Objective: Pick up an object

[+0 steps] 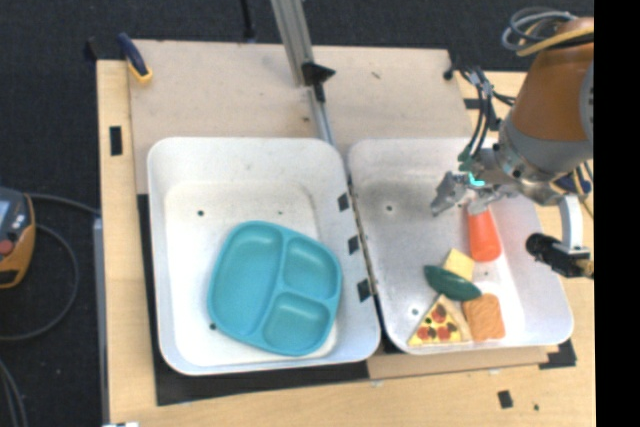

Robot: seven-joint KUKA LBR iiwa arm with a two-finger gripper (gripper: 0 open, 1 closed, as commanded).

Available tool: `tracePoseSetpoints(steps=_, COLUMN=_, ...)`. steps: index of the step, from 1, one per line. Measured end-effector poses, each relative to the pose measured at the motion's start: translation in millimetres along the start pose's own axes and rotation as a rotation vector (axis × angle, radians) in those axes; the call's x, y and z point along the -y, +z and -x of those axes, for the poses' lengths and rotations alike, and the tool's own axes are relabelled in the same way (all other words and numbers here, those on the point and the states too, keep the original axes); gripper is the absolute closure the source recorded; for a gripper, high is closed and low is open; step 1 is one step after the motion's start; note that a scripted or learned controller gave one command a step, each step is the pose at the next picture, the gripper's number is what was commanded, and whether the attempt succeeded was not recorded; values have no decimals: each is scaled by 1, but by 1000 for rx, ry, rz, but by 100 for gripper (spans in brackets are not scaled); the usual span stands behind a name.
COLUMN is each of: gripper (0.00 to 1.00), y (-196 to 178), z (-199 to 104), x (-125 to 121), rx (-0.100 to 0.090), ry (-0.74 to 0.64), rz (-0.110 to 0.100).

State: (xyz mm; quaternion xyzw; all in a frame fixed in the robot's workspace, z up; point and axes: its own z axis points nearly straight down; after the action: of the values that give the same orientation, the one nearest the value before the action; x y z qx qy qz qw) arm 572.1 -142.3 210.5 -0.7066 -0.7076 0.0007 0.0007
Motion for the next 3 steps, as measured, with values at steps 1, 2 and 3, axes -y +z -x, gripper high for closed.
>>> tracePoseSetpoints(steps=1, gripper=0, y=-1, z=0, x=-1, rx=0, ry=0, rz=3)
tracePoseSetpoints(steps=2, gripper=0, y=41, z=0, x=1, rx=1, ry=1, rz=0)
tracePoseSetpoints(steps=3, gripper=0, y=89, z=0, x=-8, rx=1, ry=3, rz=-1)
